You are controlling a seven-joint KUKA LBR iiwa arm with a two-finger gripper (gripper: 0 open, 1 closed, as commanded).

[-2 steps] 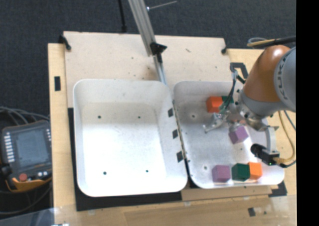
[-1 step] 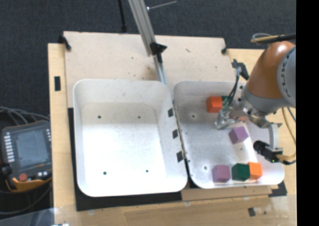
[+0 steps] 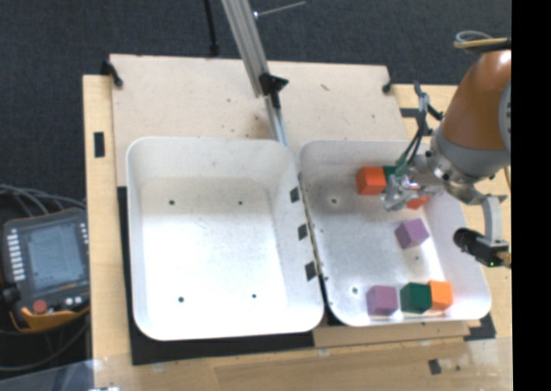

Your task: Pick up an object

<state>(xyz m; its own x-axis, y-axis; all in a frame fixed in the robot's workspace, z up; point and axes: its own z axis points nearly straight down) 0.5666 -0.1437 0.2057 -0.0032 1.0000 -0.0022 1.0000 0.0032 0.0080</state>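
Note:
In the right bin (image 3: pixel 340 234), an orange block (image 3: pixel 372 180) lies near the far wall. My gripper (image 3: pixel 397 194) hangs just to the right of it, low over the bin floor. A sliver of another orange thing (image 3: pixel 417 202) peeks out from under the gripper's right side. A purple block (image 3: pixel 411 232) sits a little nearer, below the gripper. Along the near wall stand a purple block (image 3: pixel 381 299), a green block (image 3: pixel 416 296) and an orange block (image 3: pixel 441 294) in a row.
The left bin (image 3: pixel 215 234) sits beside the right one, with a dividing rim between them. A slanted metal pole (image 3: pixel 245 36) rises from behind the bins. A teach pendant (image 3: pixel 47 260) lies off the bench at the left.

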